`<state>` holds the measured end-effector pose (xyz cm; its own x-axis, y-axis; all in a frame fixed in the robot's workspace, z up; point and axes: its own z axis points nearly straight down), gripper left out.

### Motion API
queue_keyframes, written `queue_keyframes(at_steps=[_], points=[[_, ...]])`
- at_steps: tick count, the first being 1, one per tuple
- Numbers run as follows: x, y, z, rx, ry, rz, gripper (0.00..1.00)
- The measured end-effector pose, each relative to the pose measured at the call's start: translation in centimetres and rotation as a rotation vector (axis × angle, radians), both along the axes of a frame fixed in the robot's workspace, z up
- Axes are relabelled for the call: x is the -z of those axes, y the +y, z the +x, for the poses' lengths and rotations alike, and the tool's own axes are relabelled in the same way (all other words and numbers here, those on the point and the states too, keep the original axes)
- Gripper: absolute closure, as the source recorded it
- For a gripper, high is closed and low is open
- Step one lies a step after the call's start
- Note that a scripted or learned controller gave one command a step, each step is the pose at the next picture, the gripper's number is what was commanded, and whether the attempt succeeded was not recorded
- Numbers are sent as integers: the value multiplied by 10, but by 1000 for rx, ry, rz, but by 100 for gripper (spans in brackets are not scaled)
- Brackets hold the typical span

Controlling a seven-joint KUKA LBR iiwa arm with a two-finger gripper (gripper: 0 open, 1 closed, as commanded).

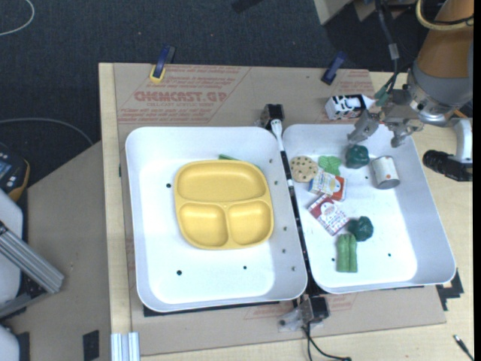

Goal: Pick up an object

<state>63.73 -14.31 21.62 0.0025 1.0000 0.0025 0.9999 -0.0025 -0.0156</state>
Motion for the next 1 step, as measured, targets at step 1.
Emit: queue_keyframes(at_steps=[1], points=[[-9, 0, 3, -3, -15, -2, 0]])
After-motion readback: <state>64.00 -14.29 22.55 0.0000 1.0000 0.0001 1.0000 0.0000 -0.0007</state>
